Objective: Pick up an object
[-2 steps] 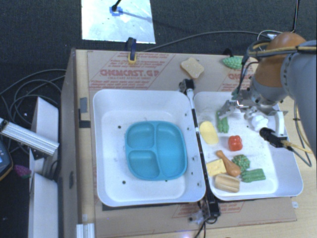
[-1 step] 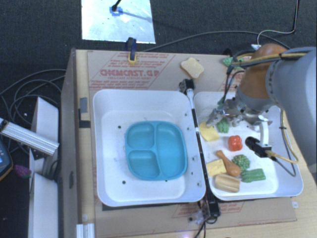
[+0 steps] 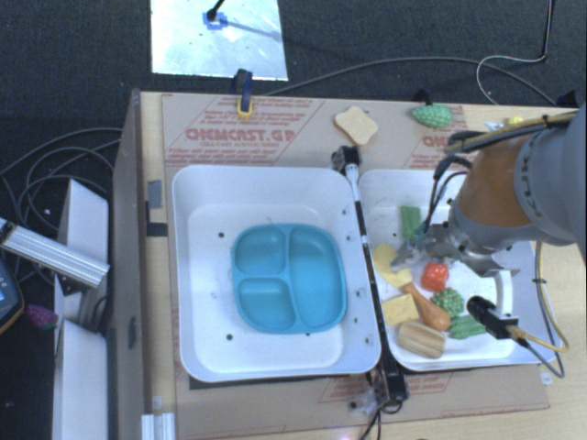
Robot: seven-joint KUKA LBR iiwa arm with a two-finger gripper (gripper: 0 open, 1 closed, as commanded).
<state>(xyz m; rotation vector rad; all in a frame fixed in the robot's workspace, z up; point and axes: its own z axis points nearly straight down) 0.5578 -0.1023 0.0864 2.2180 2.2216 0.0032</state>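
Cardboard-topped worktop (image 3: 275, 131), two bins. Gripper (image 3: 424, 253) over right bin (image 3: 385, 186); tomato (image 3: 435, 274) just at its 5 o'clock. Grip state unreadable.

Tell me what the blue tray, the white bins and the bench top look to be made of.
Blue tray: likely moulded plastic, with a smooth, slightly glossy surface and rounded compartments.
White bins: probably thin formed plastic, with rounded corners and soft sheen.
Bench top: apparently cardboard, matte tan with red printed lettering.
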